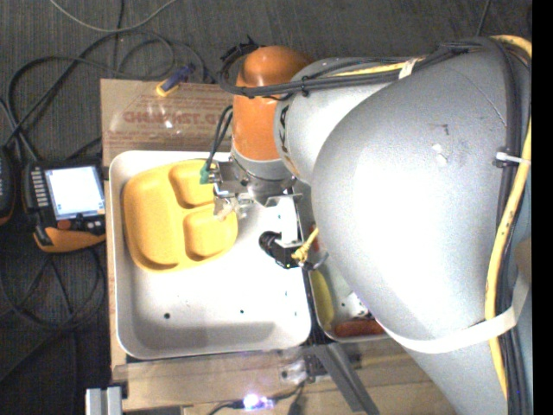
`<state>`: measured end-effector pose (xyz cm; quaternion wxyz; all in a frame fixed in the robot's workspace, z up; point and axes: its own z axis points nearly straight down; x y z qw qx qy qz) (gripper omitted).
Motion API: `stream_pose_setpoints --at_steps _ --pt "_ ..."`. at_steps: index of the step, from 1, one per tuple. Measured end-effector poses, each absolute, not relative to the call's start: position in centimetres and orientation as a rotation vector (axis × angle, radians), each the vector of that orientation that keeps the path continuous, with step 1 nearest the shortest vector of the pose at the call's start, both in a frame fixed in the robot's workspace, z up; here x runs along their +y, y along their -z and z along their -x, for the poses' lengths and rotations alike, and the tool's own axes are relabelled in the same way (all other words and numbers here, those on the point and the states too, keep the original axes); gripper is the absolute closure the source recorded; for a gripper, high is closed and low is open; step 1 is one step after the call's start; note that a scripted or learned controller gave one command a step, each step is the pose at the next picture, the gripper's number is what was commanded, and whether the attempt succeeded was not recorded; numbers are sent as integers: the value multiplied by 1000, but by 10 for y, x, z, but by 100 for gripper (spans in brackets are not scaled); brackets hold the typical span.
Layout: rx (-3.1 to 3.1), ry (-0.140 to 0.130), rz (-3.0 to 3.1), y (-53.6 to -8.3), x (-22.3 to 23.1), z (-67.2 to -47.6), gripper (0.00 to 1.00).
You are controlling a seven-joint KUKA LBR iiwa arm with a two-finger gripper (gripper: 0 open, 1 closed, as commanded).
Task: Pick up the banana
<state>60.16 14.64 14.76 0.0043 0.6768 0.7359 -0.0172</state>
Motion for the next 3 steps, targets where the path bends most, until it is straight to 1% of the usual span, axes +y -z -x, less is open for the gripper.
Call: stream_pose_setpoints --at_steps 1,2,3 --pt "2097 9 -2337 -209 110 -576 100" --pt "2159 9 -2282 -219 159 -542 100" --pt "2160 16 -2280 -227 159 -542 100"
